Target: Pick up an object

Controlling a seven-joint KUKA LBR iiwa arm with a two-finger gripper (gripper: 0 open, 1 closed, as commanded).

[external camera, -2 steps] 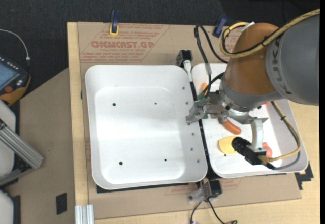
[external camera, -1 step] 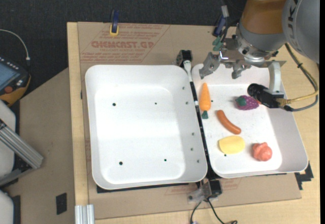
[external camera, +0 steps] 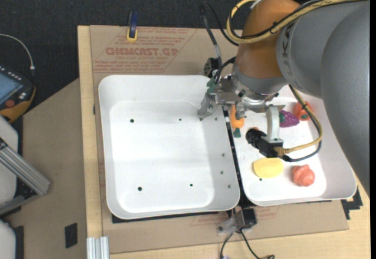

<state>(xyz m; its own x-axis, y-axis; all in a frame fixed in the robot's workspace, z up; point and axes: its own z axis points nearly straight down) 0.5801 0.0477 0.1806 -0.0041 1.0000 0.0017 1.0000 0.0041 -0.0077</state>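
I see the tool [external camera: 220, 105] hanging over the seam between the two bins, its metal fingers reaching down and to nine o'clock over the inner wall of the left bin [external camera: 117, 96]. I cannot tell whether it is open or closed, and I see nothing between its parts. A small orange carrot [external camera: 236, 120] lies just at its three o'clock, in the right bin [external camera: 335, 184], close to the divider. Further out toward four o'clock sit a yellow lemon [external camera: 267, 168] and a red strawberry [external camera: 303, 175]; purple grapes [external camera: 288, 118] lie at three o'clock, partly behind a cable. The bins rest on the cardboard-covered counter [external camera: 147, 49].
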